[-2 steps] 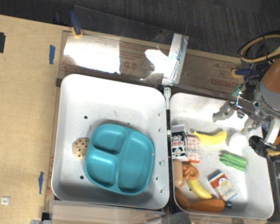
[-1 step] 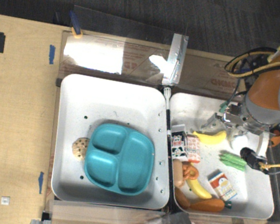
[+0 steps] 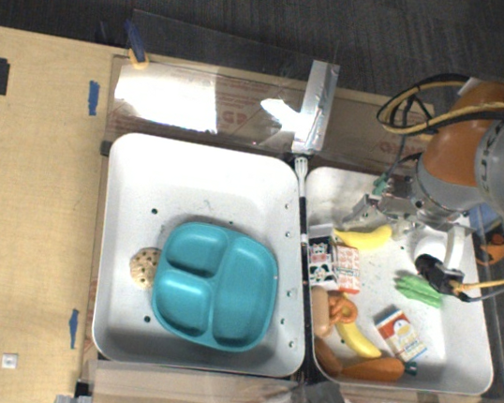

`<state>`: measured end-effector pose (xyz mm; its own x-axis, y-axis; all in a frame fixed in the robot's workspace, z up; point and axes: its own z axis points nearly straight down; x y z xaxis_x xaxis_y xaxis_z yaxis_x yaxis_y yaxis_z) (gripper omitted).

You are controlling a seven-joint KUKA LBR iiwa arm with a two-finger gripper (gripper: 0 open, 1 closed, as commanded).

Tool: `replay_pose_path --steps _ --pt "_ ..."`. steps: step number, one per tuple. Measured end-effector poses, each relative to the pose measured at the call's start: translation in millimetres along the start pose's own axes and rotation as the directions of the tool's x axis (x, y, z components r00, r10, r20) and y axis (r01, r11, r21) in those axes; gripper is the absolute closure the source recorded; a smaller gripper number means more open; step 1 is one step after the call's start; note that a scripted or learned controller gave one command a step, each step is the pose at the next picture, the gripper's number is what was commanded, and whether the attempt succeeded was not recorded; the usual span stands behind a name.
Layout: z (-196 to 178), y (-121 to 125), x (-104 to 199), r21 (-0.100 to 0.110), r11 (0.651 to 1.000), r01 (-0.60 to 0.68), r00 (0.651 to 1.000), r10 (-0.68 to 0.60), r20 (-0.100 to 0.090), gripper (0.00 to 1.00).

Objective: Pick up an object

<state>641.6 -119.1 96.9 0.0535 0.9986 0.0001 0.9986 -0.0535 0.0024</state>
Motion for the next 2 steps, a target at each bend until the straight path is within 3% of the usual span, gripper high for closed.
replay_pose_path --steps 1,2 --pt "10 -21 -25 0.001 1.000 0.012 1.000 -0.012 0.001 0.00" --pt "-32 20 -48 -0.005 0.948 0.320 0.948 -0.320 0.004 0.00"
